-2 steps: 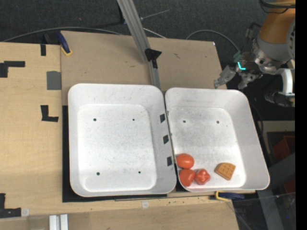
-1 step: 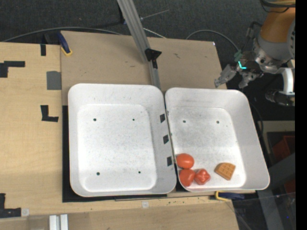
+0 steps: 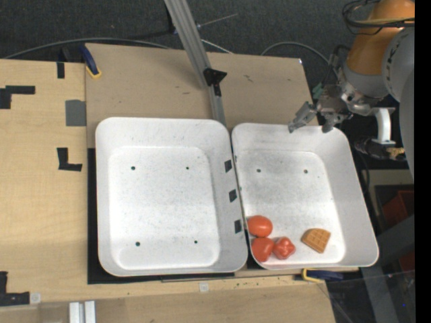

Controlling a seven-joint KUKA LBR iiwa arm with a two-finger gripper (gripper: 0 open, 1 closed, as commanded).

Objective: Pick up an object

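The claw [image 3: 311, 120] is hovering spread and pinching nothing at the right bin's [image 3: 360, 200] far rim, apparently staging, the red pieces [image 3: 262, 237] and waffle [image 3: 316, 239] lying well below.

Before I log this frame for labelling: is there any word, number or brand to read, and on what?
None can be read.
The black marks on the bench are plain tape shapes, not letters.
The bins bear dark dots alone.
The waffle-like piece and the arm show no lettering.
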